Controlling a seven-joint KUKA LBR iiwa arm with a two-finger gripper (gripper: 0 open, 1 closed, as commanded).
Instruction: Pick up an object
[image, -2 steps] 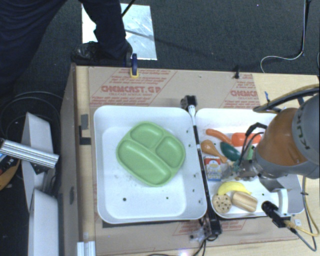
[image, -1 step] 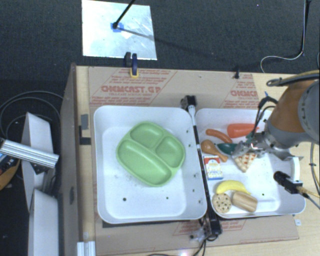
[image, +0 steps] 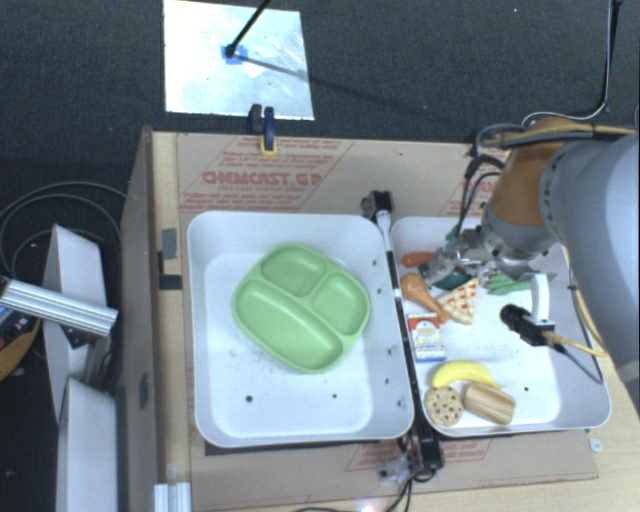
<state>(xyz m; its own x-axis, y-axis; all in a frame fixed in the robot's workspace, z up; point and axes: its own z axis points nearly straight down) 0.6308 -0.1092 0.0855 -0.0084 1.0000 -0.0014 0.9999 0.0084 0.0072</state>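
Two shallow white bins (image: 300, 425) sit side by side; gripper (image: 462, 262), grip state impossible to tell, hovers over a triangular, speckled toy pizza slice (image: 462, 299) beside a glossy drumstick (image: 421, 294).

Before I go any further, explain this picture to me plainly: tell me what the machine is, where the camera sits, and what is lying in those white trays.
The picture comes from one camera fixed above a bench, looking down at a slant. The big grey shape with an orange band is a robot arm reaching in from the right. At its end is a two-finger gripper, lowered into the right bin; whether it has closed on anything cannot be told from here.

Two shallow white bins sit side by side. The left bin holds a green divided plate. The right bin holds toy food: a pizza slice, a carrot-like piece, a small printed carton, a banana, a cookie and a wooden cylinder. The arm's job is to pick up one object.
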